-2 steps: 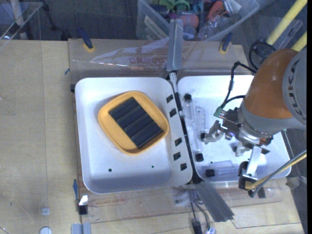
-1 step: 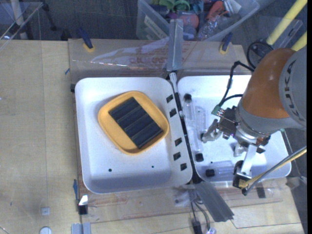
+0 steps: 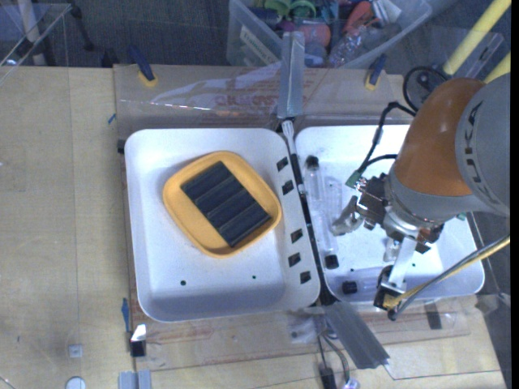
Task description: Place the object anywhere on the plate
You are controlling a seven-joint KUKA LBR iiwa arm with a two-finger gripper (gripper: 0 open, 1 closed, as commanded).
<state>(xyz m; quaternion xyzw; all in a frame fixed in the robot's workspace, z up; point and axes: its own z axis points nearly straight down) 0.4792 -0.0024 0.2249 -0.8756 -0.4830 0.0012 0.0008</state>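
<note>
— So, where do we find the gripper (image 3: pixel 350 217)?
— Right of centre in the frame, low over the right bin (image 3: pixel 357 140), below the grey arm (image 3: pixel 454 144) with its orange band. Whether it is released or clenched we cannot tell; that part is too small and blurred for us.
— And close around it?
— A small black piece (image 3: pixel 331 260) lies on the bin floor, just below and left of the gripper and apart from it.
— Further out?
— Across the divider, the left bin (image 3: pixel 162 274) holds a yellow plate (image 3: pixel 182 186), left of centre. A dark ribbed block (image 3: pixel 225 203) lies flat on the plate's middle, inside its rim, well apart from the gripper.
— Beyond the bins?
— We see the pale bench (image 3: pixel 57 217) at the left, and a clear tub (image 3: pixel 243 19) of colourful odds at the top edge.
</note>
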